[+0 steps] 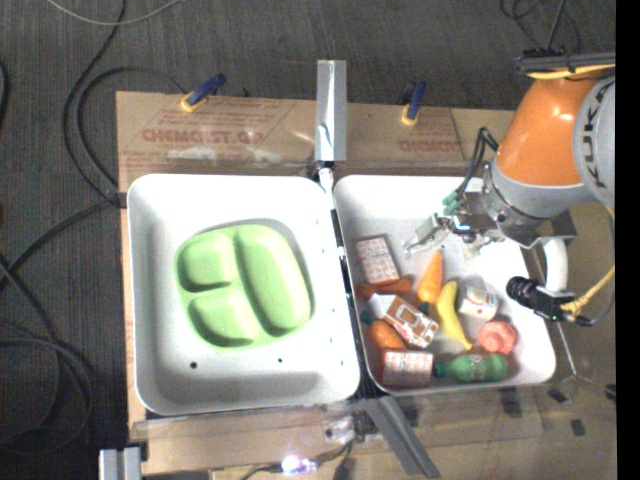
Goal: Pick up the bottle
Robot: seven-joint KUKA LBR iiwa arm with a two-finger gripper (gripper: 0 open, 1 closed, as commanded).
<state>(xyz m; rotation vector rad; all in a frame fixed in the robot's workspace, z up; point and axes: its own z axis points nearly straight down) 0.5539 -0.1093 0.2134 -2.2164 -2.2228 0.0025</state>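
Gripper above the right bin, bottle lying below.
The gripper (pixel 432 230) has its fingers spread apart, holding nothing; the green bottle (pixel 472 368) lies near the front wall.

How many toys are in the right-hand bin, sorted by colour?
Orange, the carrots: 2
Yellow, the banana: 1
Green, the bottle: 1
Pink, the round toy: 1
Red-and-white, the boxes and can: 3
White, the small cup-like item: 1
Total: 9, as far as the pile shows.

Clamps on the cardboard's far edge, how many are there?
2: one clamp above the left bin, one clamp above the right bin. The arm may hide more at right.
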